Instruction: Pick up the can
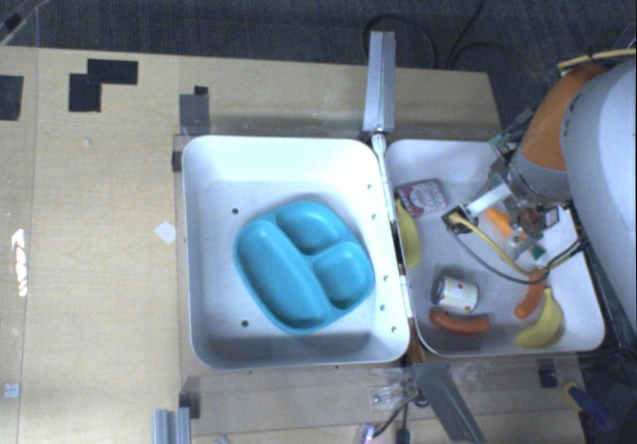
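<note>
The camera view looks down at a slant on a pale wooden counter (100,263) that carries two shallow white bins side by side, with dark carpet beyond its far edge. The left bin (214,173) holds a blue divided plate (304,265) with three compartments, lying a little tilted toward the bin's near right corner. A metal bar (380,84) stands at the far end of the seam between the bins.

The right bin (448,151) holds the smaller things. The can (455,292) lies on its side in the near half of this bin, its open or light end turned toward the left, just beyond a red sausage (460,323) that lies along the near wall. A yellow banana (541,325) rests in the near right corner with a small orange carrot (530,301) touching its upper end. Another yellow piece (408,231) lies against the left wall, and a small pink and grey packet (429,197) sits near the far left of the bin.

The grey arm (602,148) with its orange band (545,133) reaches in from the right. Its hand (510,223) hangs over the middle right of the bin, well apart from the can, up and to the right of it. Wires and small parts crowd the hand, so I cannot tell whether it is spread or pressed together. Nothing is seen pinched in it.
</note>
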`<state>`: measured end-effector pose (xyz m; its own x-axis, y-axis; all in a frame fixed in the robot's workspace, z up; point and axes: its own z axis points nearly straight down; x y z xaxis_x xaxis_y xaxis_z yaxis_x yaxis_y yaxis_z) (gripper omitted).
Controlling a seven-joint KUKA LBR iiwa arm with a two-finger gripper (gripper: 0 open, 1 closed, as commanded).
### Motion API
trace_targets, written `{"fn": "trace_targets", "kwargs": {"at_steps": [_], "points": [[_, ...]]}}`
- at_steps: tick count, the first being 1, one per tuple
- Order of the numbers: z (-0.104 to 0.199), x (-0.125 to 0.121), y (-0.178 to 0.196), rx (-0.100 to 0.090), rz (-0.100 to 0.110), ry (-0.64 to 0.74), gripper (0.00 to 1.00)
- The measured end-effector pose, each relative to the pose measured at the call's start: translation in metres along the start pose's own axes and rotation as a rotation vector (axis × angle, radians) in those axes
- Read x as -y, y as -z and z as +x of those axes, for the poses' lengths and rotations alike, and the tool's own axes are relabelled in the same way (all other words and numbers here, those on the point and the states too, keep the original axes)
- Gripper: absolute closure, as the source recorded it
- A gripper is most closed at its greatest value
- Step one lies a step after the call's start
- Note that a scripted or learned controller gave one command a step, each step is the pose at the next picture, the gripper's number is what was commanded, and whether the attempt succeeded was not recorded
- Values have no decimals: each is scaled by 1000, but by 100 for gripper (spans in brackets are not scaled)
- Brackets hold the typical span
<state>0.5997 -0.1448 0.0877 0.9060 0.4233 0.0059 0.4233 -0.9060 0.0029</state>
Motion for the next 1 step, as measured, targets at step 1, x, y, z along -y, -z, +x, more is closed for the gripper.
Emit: {"fn": "trace_targets", "kwargs": {"at_steps": [1], "points": [[60,8,-2,2,1,-107,0]]}}
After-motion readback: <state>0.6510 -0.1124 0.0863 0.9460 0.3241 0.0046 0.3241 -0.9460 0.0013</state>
